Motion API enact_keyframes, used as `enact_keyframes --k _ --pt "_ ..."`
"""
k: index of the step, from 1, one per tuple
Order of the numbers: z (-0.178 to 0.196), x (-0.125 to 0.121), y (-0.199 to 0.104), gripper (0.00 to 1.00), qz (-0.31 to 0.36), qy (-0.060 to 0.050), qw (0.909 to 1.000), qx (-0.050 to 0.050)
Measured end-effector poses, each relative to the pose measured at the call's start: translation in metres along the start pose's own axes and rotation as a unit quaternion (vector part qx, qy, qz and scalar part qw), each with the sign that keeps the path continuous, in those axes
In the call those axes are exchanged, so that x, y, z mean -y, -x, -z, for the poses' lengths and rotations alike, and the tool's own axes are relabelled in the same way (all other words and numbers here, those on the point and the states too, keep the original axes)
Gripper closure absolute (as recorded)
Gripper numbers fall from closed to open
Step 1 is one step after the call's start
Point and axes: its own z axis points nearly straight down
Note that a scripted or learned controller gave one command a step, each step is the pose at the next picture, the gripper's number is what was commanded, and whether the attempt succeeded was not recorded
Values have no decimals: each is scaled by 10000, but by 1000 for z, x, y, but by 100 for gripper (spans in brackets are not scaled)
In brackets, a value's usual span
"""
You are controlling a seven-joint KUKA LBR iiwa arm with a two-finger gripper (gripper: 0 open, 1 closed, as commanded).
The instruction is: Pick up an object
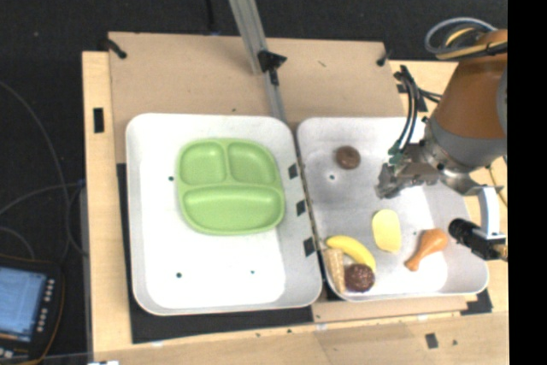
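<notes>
the arm is reaching over the right bin; its gripper, whether spread or pressed together i cannot tell, is hanging just far of the yellow piece; closing off-centre is risking a slip

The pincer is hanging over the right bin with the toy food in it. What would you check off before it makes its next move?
1. Pincer over the right bin: ok, it hangs above bare floor near the middle.
2. Nothing caught in the pincer: cannot tell, it is too small and dark.
3. A target close by: ok, the pale yellow piece lies just below it in the picture, with space around it.
4. Brown round piece free to take: ok, it sits alone to the pincer's left.
5. Crowded corner: not ok, the banana and the dark ball sit tight together by the bin wall.
6. Orange drumstick: ok, it lies apart.
</notes>
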Motion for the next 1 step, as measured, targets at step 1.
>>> enact_keyframes --k 1 --pt "-6 -20 -42 100 -7 -12 10000 -1"
